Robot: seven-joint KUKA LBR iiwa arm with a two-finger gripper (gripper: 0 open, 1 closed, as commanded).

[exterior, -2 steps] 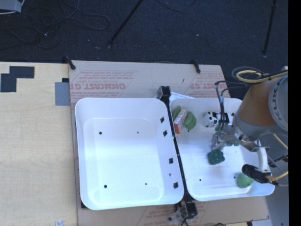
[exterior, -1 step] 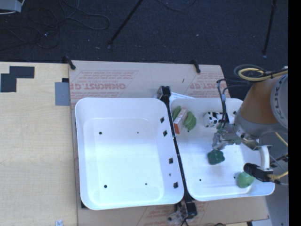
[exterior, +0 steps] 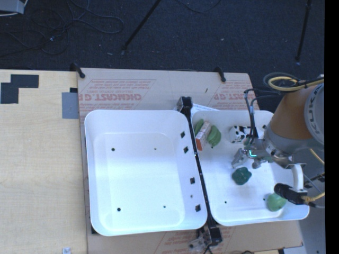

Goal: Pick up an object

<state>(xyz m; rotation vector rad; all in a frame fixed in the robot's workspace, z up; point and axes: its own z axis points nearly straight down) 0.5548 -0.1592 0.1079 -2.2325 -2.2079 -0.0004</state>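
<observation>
**Gripper low over the right bin, beside a dark green object**

The gripper [exterior: 244, 159] sits low inside the right bin [exterior: 228, 216], its metal fingers pointing toward the bin's middle, with a small teal light glowing at its base. Whether the fingers are apart or together cannot be told from this angle. Nothing is visibly held between them.

Just below the fingertips lies a dark green rounded object [exterior: 241, 175], very near the gripper; contact between them cannot be made out. Up and slightly left of the gripper rests a small black-and-white object [exterior: 238, 134]. Further left, close to the divider between the bins, a green leafy item [exterior: 213, 136] lies beside an orange and white packet [exterior: 202, 135]. In the right bin's lower right corner sits a light green ball-like object [exterior: 275, 202], partly covered by a black part of the arm.

The grey arm with its orange band [exterior: 288, 115] comes in from the right. The left bin [exterior: 139, 171] lies alongside, both on a cardboard sheet [exterior: 122, 91] over the pale wooden counter [exterior: 37, 168].
</observation>
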